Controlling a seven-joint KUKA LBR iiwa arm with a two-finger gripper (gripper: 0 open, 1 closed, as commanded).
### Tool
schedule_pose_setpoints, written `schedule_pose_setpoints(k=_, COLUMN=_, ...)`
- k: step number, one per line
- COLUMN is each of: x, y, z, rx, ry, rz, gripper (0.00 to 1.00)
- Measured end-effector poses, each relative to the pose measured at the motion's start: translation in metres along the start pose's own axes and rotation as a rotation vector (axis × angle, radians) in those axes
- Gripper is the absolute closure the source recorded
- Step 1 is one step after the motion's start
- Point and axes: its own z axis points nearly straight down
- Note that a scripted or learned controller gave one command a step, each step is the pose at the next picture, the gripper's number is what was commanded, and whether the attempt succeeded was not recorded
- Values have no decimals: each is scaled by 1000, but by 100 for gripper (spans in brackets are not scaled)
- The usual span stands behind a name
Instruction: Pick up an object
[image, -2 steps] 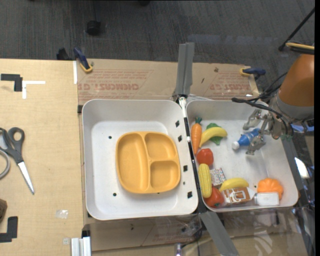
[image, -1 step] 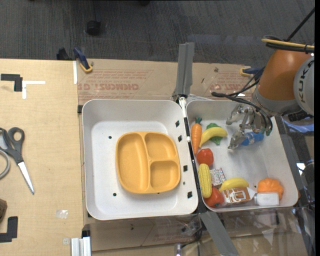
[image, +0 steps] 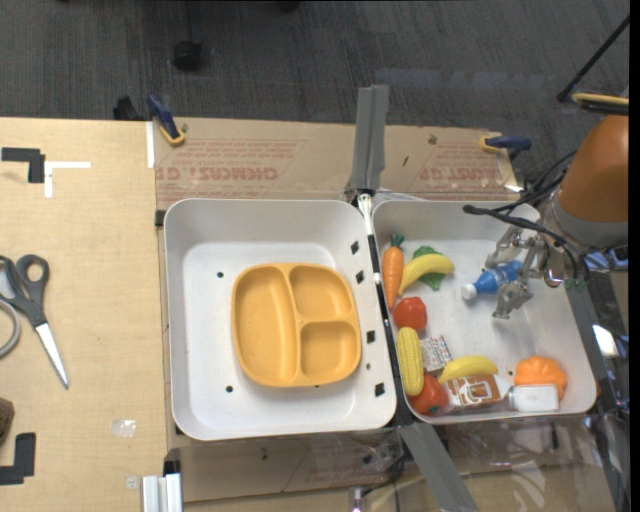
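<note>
The gripper (image: 515, 285) hangs over the right bin (image: 575, 330), near its back right part. Its fingers stand slightly apart, pointing down, with nothing between them. A small blue-and-white bottle (image: 485, 282) lies just beside the fingers, on the side toward the left bin (image: 190, 330), apparently touching or nearly so. The bottle's long axis runs roughly across the bin, white cap end away from the gripper. Judgement: the grasp calls for a short shift toward the bottle, jaws closing across its narrow width. Toy banana (image: 428, 266) lies further that way.
</note>
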Motion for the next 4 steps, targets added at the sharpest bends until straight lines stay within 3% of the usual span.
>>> schedule_pose_setpoints(k=1, x=15, y=71, z=1, rx=0, ry=2, rz=29, gripper=0)
schedule_pose_setpoints(k=2, x=80, y=-14, z=0, rx=0, ry=1, rz=-24, gripper=0)
schedule_pose_setpoints(k=3, x=25, y=6, z=0, rx=-1, ry=-1, rz=39, gripper=0)
schedule_pose_setpoints(k=4, x=84, y=-13, z=1, rx=-1, ry=3, rz=203, gripper=0)
